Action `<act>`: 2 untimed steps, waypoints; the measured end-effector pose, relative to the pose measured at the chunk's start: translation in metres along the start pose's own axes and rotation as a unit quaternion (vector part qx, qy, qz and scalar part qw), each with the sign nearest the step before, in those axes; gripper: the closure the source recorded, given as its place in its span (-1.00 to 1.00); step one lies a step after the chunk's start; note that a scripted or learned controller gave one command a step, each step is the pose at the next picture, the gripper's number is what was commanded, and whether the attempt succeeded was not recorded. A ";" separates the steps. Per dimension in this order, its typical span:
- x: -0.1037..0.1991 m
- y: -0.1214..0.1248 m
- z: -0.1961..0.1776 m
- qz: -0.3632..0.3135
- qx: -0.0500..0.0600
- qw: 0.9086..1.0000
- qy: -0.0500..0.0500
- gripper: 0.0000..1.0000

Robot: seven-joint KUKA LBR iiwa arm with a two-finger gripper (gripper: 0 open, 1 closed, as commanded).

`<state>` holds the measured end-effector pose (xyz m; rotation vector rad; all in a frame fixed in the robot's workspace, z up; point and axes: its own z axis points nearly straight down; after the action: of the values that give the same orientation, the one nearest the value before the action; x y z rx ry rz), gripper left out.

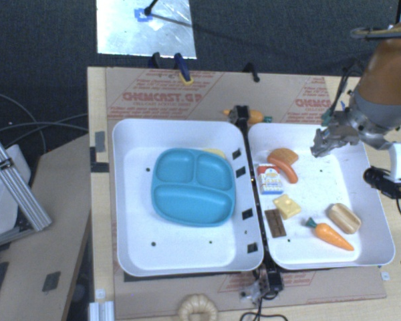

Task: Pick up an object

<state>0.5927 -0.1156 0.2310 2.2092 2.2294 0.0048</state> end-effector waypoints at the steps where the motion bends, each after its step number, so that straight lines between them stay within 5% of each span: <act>1: 0.045 0.035 0.004 0.000 0.000 1.000 0.001 1.00; 2: 0.058 0.033 -0.003 0.001 0.001 1.000 0.000 1.00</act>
<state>0.6255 -0.0569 0.2340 2.2126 2.2272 0.0037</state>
